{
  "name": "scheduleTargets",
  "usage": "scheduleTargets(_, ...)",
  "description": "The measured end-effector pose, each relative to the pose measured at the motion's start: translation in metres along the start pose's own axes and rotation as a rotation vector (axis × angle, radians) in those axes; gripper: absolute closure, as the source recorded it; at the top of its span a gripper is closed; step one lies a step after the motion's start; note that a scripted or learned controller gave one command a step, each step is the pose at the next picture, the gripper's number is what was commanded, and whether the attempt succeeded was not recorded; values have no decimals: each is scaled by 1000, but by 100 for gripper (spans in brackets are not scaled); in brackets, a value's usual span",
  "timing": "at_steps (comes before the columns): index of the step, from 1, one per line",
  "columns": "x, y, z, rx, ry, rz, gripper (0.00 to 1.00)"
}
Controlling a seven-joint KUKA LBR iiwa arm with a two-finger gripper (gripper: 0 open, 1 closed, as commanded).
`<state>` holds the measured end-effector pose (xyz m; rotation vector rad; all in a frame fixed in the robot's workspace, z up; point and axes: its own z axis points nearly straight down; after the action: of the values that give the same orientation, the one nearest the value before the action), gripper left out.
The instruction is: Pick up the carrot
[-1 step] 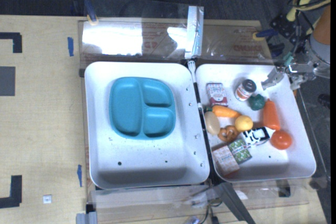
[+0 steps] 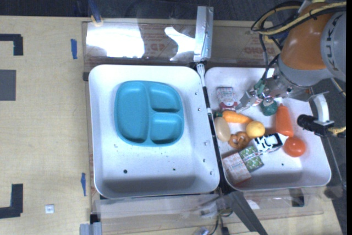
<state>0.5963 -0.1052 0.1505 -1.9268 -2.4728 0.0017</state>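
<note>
On the bench's left side, a shallow white left bin (image 2: 104,135) is recorded, and a teal divided plate (image 2: 148,113) with three compartments is seen lying flat in the middle of it. Behind this bin a sheet of clear plastic (image 2: 137,41) is noted, bright with glare.

Just right of the divide, the right bin (image 2: 313,173) is listed with a cluster of small items. At its upper left a small red-and-white can (image 2: 226,97) is seen. Below it the carrot (image 2: 237,117) is found, orange, lying roughly level near the bin's left wall, close above a pale egg-shaped item (image 2: 222,130) and a yellow lemon (image 2: 255,129). A brown pretzel (image 2: 238,140) is placed between and below those two. Further toward the front, a small printed box (image 2: 236,167) and a green-labelled packet (image 2: 251,157) are entered, with a black-and-white card (image 2: 268,142) beside them. At the right of the cluster an orange-red pepper-like item (image 2: 284,120) and a red tomato (image 2: 295,146) are logged.

Over the bin's upper right, the grey arm with its orange band (image 2: 308,47) is seen reaching in. The gripper (image 2: 263,97) is held above and to the right of the carrot, apart from it, next to a small dark teal object (image 2: 269,107). Whether its grasp is released or closed cannot be told; nothing is seen held.
</note>
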Motion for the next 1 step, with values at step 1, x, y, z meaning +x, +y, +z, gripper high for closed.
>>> scheduleTargets(1, 17, -54, 63, -13, -8, 46, 0)
